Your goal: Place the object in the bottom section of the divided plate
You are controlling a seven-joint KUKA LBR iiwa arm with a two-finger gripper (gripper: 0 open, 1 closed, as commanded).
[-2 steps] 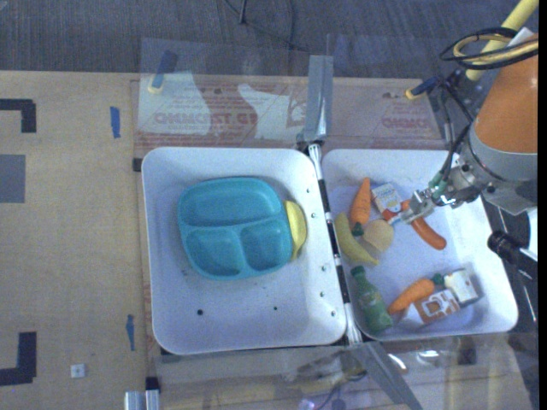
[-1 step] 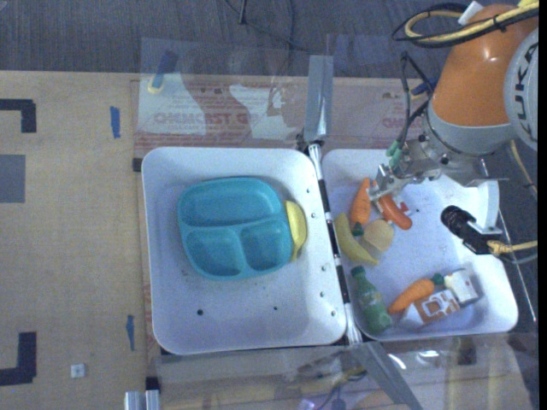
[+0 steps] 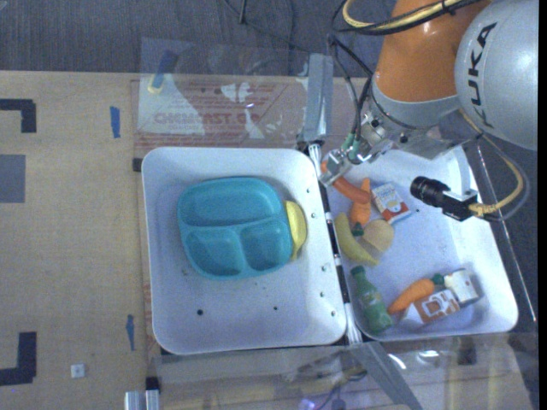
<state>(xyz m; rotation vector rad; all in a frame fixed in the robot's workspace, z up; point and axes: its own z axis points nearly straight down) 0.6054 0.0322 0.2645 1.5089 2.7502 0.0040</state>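
Teal plastic divided plate (image 3: pixel 235 227) unloaded in left white bin (image 3: pixel 171 314). Step: pick. Jaws (image 3: pixel 342 162) above orange carrot (image 3: pixel 349 188) right of plate; state: cannot tell. Next: secure grasp, lift.

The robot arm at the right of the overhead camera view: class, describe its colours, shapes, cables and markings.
The rounded grey robot arm bears black KUKA lettering. Below it sits a bulbous glossy orange band. Yellow-and-black cables loop around the band, and another runs down the arm's right side. The small metal gripper at the wrist has greenish parts.
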